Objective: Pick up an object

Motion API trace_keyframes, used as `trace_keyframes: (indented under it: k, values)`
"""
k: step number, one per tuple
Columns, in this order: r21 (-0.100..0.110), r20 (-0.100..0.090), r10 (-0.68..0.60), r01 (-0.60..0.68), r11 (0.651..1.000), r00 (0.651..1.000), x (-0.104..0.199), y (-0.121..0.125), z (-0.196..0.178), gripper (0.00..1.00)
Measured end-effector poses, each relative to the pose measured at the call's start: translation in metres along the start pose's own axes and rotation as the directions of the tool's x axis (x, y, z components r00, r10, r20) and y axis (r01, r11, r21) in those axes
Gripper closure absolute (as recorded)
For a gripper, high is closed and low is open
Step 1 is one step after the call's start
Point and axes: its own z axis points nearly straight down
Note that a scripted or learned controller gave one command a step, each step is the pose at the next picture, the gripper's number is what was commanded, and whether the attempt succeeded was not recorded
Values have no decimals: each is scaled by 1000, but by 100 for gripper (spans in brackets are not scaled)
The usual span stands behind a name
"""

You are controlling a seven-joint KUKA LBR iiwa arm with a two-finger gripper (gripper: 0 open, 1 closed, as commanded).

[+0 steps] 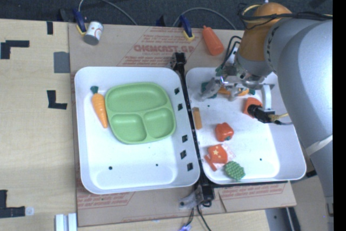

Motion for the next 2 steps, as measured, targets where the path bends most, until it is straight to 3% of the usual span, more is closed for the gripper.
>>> trace_keyframes:
  k: [2]
  values:
    - [-1,4,2,-2,1000,1000,2,0,0,0]
